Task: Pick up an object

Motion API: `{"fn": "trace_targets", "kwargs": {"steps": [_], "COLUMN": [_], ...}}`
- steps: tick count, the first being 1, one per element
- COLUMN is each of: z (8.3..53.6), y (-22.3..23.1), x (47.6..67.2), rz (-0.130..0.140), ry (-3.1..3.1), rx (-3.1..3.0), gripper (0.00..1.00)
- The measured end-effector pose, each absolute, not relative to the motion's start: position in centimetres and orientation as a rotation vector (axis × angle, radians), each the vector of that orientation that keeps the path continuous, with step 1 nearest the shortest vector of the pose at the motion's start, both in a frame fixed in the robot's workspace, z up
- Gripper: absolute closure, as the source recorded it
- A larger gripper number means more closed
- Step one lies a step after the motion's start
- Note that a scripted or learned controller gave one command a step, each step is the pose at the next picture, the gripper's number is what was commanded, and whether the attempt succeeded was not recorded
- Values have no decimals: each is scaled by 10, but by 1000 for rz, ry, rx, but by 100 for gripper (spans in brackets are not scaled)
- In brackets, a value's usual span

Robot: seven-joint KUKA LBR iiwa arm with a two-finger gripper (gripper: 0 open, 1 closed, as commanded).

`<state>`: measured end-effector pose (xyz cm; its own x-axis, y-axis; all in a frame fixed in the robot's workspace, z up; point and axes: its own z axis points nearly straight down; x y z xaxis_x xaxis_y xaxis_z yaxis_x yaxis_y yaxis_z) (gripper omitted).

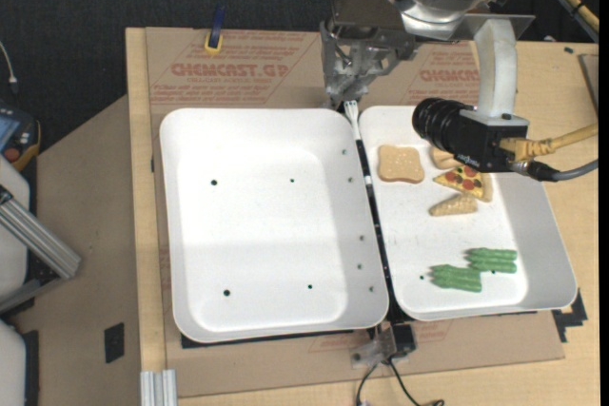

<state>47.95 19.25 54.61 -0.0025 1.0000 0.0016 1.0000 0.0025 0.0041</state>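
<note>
Table (243,52): cardboard sheet printed in red, carrying 2 white bins side by side; a small yellow-and-blue clip (215,35) at its far left edge.

Left bin (190,204): white floor with 4 small dark dots.

Right bin (542,242): toast slice (401,164) near the far left part; pizza slice (464,181) just right of the toast, partly hidden by a black camera; a tan wedge (454,206) just below the pizza slice; 2 green pods at the near side, one (493,260) to the right, the other (456,278) just left and nearer, the 2 close together.

Arm: grey with orange band, entering from the top right; black camera (455,136) on a white bracket, hanging over the right bin's far part, cable trailing right.

Gripper (349,95): metal, over the far rims where the 2 bins meet; fingertips drawn close together, clenched on nothing; well apart from every item in the right bin.
</note>
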Motion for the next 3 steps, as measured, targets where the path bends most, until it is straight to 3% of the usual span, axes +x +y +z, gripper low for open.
{"fn": "trace_targets", "kwargs": {"steps": [1, 3], "z": [426, 349], "y": [226, 224], "x": [478, 479], "rz": [-21, -10], "ry": [2229, 2222], "rx": [2221, 2224], "gripper": [100, 100]}}
